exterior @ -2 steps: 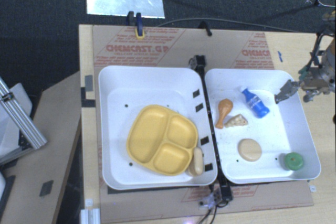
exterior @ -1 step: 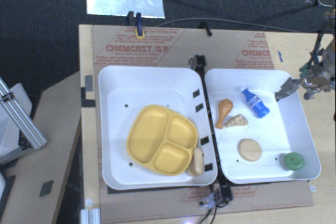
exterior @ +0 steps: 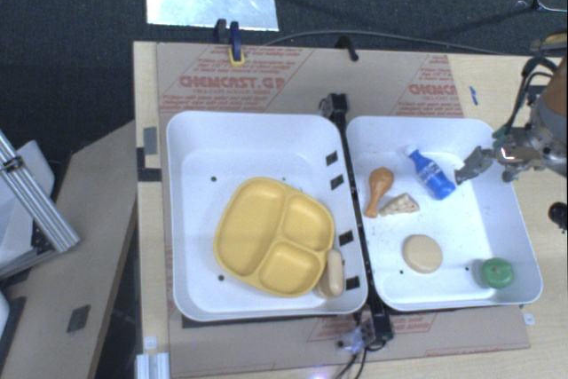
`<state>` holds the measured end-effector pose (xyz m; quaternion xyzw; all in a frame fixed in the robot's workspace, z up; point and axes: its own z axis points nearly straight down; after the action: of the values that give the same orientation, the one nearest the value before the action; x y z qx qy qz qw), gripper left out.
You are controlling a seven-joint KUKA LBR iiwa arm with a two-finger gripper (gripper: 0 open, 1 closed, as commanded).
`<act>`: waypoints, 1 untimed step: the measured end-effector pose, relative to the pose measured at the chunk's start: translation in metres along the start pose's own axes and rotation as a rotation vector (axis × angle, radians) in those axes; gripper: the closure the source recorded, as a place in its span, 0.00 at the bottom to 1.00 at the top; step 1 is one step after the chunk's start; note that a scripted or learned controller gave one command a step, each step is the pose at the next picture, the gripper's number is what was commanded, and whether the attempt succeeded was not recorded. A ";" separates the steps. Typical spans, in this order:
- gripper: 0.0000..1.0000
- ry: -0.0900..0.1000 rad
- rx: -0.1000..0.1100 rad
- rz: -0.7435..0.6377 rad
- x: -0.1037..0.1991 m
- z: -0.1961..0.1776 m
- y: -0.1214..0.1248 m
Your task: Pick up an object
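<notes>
A: Gripper (exterior: pixel 477 164) hangs over the right bin (exterior: pixel 519 231), upper right edge, just beside the blue bottle (exterior: pixel 431 174). Nothing between its fingers that I can see; open or shut, I cannot tell.

B: And the bottle?

A: Lying tilted near the bin's top. Below it to the left, a drumstick (exterior: pixel 379 188) and a wedge (exterior: pixel 400 205), close together. A round biscuit (exterior: pixel 422 254) lies lower, a green piece (exterior: pixel 495 272) in the bottom right corner.

B: Left bin (exterior: pixel 191 191)?

A: Yellow tray (exterior: pixel 275 235) inside it, with a pale roll (exterior: pixel 333 272) touching its lower right edge.
</notes>
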<state>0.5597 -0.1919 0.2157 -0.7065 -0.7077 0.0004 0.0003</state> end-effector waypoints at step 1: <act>0.00 0.001 0.001 0.001 -0.006 0.059 -0.004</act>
<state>0.5553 -0.1982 0.1564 -0.7068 -0.7074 0.0006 0.0011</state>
